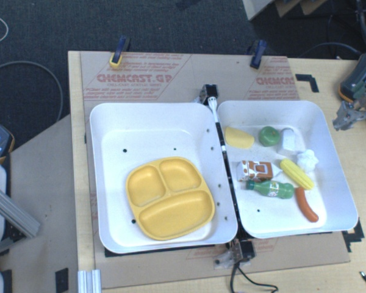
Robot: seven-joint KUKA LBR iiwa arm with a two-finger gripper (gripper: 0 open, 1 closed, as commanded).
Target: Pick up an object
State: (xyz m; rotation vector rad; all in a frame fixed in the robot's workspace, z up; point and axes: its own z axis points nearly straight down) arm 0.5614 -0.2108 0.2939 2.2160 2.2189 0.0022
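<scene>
The right bin [335, 163] holds a scatter of small toy foods, all smooth moulded plastic. A pale yellow lemon-shaped piece [239, 138] lies at its far left, with a round green ball-like fruit [269, 135] just to its right and a white blocky piece [290, 140] beside that. A lumpy white piece [307, 160] sits near the middle right, touching the far end of a yellow corn cob [297, 173] with a ribbed surface, which lies at a slant. To the left of the corn sits a small brown and white printed carton [257, 170], and just nearer lies a green bottle [271, 189] on its side with a label. A slim orange-red sausage [307, 204] lies at the near right.

The left bin [110, 163] is a shallow white tray with rounded corners, holding a glossy yellow divided plate [169, 198] with three compartments.

The gripper [352, 116] hangs at the far right, outside the right bin over the brown board [171, 75], well apart from the toys; whether it is wide or narrow I cannot tell.
</scene>
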